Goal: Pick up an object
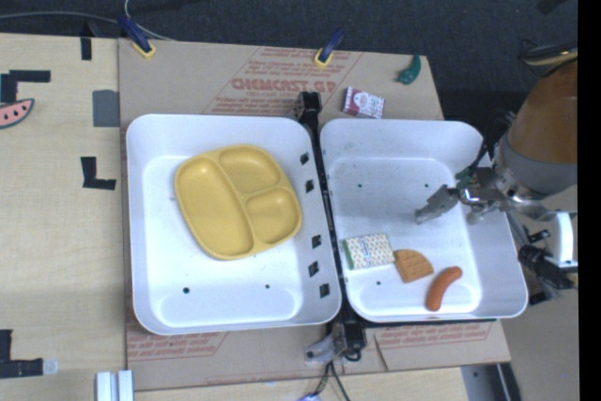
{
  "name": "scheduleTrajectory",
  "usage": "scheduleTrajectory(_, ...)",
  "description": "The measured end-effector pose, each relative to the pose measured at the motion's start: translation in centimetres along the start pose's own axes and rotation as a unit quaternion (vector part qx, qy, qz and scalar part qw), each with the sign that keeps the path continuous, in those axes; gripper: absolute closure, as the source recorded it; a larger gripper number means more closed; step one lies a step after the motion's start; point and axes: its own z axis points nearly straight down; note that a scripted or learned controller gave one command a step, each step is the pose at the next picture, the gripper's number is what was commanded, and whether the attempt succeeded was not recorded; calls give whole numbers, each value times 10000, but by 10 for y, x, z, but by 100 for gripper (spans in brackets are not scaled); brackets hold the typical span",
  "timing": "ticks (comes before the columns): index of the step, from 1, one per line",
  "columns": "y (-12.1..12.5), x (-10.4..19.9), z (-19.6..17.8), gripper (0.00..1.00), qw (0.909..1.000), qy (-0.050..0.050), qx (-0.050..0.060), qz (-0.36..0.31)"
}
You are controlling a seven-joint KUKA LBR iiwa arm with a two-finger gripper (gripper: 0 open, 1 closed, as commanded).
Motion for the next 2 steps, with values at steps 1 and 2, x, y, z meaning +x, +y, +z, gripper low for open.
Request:
scheduleTrajectory(1,22,32,97,0,10000,-8,-72,5)
scheduleTrajectory(2,63,19,100,0,10000,-8,-28,0)
